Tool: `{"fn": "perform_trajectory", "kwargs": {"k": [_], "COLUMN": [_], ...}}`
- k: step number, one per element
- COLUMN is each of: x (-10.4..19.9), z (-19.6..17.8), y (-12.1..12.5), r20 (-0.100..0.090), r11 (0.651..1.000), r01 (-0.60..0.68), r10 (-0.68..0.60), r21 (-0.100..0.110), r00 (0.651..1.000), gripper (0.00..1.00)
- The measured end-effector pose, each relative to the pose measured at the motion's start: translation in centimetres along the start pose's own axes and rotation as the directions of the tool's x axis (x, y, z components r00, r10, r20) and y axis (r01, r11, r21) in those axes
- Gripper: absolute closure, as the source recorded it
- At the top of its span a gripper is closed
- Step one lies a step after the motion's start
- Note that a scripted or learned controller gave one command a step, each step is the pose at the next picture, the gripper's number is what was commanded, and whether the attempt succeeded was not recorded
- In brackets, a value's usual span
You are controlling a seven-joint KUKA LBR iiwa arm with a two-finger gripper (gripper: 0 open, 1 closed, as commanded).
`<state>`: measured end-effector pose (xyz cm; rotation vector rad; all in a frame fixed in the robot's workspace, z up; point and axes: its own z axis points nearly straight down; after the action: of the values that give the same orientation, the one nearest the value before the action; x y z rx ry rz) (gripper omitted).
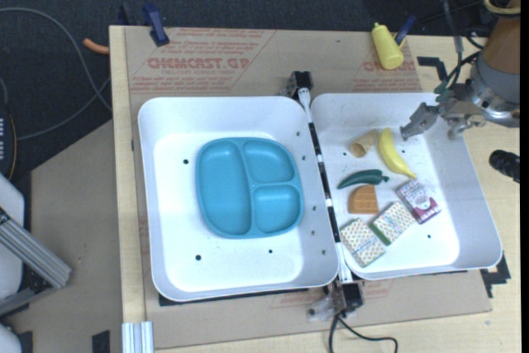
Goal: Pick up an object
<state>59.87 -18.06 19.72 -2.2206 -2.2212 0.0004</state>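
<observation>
The right bin (463, 178) holds a yellow banana (395, 153), a green chili pepper (362, 178), a small tan piece (357, 149), an orange-brown wedge (363, 199) and three small patterned boxes (392, 221). My gripper (436, 125) hangs over the bin's far right part, just right of the banana's upper end. It is open, with its fingers (416, 124) spread and nothing between them.
In the left bin (165, 136) lies a blue divided plate (248, 186). A yellow bottle (386, 45) rests on the bench behind the right bin. A blue clamp (154, 25) grips the bench's far left edge. A black ridge (318, 169) runs between the bins.
</observation>
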Motion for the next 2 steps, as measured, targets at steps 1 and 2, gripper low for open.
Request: {"fn": "perform_trajectory", "kwargs": {"k": [1,2], "x": [2.7,2.7], "z": [11.3,10.2], "y": [1.2,1.3], "r20": [0.0,0.001], "r11": [1.0,1.0], "r01": [0.0,0.001], "r10": [0.0,-0.001], "r21": [0.0,-0.002], "r00": [1.0,1.0], "gripper": [0.0,1.0]}}
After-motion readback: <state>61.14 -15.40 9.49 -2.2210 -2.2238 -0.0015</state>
